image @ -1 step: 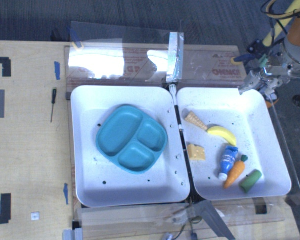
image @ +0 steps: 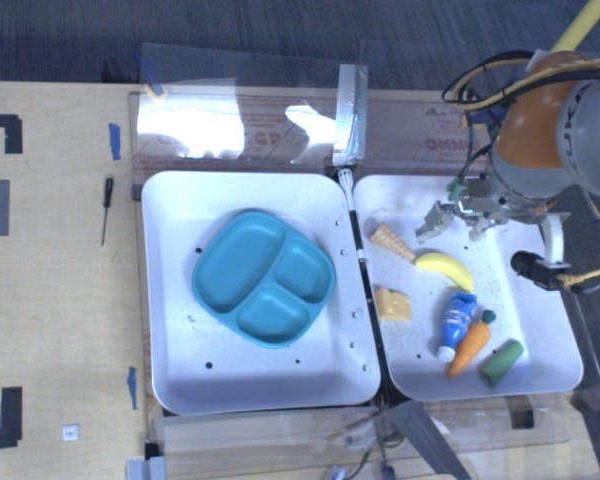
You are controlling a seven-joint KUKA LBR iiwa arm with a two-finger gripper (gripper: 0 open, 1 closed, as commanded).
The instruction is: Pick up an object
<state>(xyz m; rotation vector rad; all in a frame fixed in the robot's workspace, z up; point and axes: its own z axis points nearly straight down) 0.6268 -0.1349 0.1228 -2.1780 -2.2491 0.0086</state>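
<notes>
Nearest my camera, along the front of the right bin (image: 565, 368), I see a green vegetable toy (image: 501, 362) with an orange carrot (image: 468, 347) just beside it, and a blue-and-white bottle (image: 456, 323) touching the carrot's other side. All three sit well in front of the tool (image: 460, 216), toward the near rim.

My tool hangs over the back part of the right bin, on the grey arm (image: 585, 128) with its orange band (image: 535, 128). Its two metal fingers (image: 430, 223) look spread apart, and I see nothing pinched between them.

Closest to the tool is the yellow banana (image: 444, 268), lying just in front of it on the bin floor, apart from the fingertips. A tan cone-shaped piece (image: 391, 241) lies near the banana's end, to the tool's side toward the divider between the bins. A tan cracker-like square (image: 393, 305) sits further forward on that same side, close to the divider.

Beyond the divider, well away from the tool, the left bin (image: 170, 268) carries a blue three-compartment plate (image: 264, 277). Behind both bins stands a clear shiny panel (image: 240, 118). Far from the tool, past the left bin, a small screwdriver (image: 106, 208) lies on the wooden counter (image: 50, 298).
</notes>
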